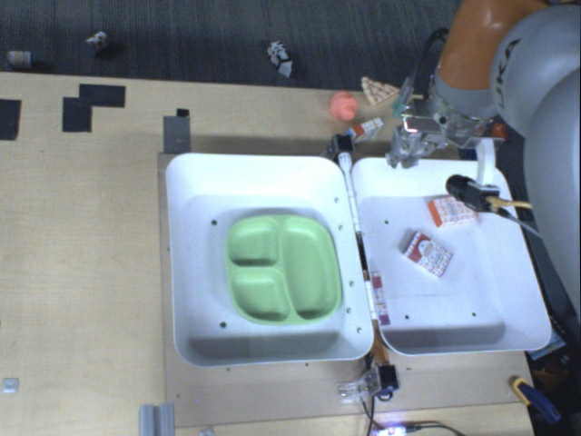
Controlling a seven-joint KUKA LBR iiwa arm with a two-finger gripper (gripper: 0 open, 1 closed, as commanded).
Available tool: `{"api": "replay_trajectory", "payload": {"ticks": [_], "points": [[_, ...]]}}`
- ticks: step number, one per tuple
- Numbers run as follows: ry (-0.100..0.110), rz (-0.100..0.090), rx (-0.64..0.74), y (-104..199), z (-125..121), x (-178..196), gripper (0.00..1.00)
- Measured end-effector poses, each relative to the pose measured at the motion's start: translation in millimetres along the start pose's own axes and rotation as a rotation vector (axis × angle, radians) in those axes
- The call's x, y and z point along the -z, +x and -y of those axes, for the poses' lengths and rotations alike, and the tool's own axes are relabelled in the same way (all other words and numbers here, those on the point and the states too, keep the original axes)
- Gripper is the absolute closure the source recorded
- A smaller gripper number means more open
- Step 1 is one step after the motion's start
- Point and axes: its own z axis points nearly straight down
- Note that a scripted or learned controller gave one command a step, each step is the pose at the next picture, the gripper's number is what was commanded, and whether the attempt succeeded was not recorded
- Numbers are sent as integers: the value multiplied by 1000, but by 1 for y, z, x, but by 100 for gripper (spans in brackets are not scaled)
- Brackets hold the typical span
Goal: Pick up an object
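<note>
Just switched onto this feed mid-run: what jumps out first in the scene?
The pale green divided tray dominates, lying in the left white bin. Next comes the grey arm with its orange band, looming over the far right corner of the right bin, gripper near that bin's back edge. Two small red-and-white packets lie in the right bin.

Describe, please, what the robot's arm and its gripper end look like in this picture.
The arm is bulky and rounded, with smooth light-grey shells and a broad glossy orange band above the wrist. Below the band sits a compact grey metal wrist section, and dark cables run alongside it. The gripper is small, of grey and black parts, with a bright spot on it; its details are too small to tell.
</note>
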Motion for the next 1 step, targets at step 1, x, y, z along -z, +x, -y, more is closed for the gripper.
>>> {"api": "replay_trajectory", "payload": {"ticks": [1], "points": [[2,0,0,0,1,-1,0]]}}
